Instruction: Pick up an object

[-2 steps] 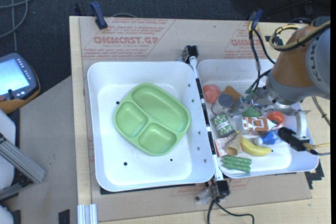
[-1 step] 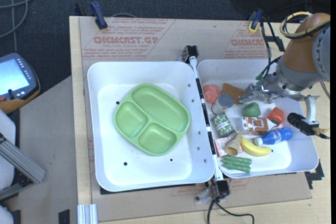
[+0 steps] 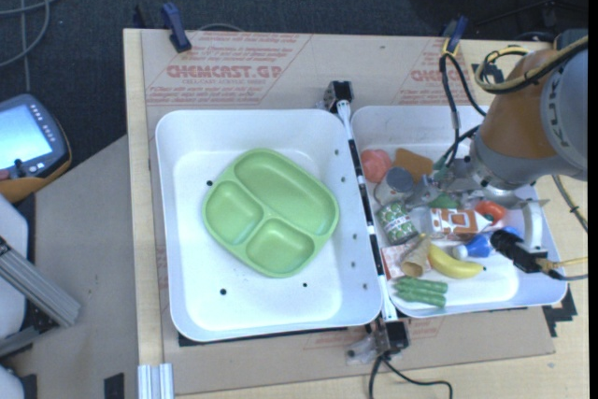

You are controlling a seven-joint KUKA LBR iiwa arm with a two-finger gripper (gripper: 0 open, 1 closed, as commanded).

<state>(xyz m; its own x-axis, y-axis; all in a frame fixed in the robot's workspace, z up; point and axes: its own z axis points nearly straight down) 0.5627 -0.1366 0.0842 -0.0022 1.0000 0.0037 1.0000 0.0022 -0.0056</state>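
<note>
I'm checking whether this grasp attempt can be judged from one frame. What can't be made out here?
- End effector: camera view; the arm's wrist covers it from above, so its state and any contact are unclear.
- Items under the wrist in the right bin: partly hidden by the arm.
- Small carton: print too small to read.
- Arm: cut off by the right edge.
</note>
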